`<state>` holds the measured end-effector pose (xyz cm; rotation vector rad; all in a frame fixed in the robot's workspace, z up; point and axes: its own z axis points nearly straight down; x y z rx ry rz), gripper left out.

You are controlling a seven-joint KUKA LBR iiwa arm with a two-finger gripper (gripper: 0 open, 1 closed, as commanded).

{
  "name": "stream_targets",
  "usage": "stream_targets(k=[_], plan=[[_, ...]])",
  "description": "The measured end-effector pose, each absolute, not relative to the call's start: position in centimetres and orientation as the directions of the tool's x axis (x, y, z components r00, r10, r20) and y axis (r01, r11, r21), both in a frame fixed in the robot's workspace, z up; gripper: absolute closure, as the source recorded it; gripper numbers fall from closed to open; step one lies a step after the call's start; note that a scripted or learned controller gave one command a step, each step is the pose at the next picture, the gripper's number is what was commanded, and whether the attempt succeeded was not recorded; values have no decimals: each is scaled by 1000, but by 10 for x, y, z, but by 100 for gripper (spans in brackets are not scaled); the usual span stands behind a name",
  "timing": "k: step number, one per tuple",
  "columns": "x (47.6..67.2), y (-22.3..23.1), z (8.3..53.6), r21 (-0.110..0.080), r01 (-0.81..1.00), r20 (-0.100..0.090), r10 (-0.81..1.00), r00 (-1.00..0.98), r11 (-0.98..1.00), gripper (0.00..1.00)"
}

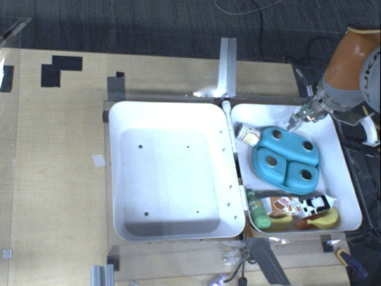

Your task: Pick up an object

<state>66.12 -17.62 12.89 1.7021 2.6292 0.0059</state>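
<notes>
Our two-finger gripper (302,115) hangs over the upper right corner of the right-hand shallow white bin (352,189); we cannot tell how wide it stands, and we see nothing held in it.

Largest first: the other shallow white bin (169,171) lies well away from the gripper toward the view's left. Nearest the gripper is the big blue moulded plastic tray with three round hollows (287,159), just below and slightly left of it, its long axis running down and to the right across the bin. Farther down from the gripper, along the bin's near wall, we see a flat printed packet in orange, white and black (297,205), a green bottle-like piece (258,210) at its left end, and a yellow banana-shaped toy (325,219). Smallest is a white and tan container (248,137), off to the gripper's left.

We judge the blue tray the likeliest pick: it calls for a short move down and leftward.
</notes>
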Motion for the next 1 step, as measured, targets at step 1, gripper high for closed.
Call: stream_targets(k=[1], plan=[[671, -205, 269, 9, 894, -8, 894, -448, 448, 100]])
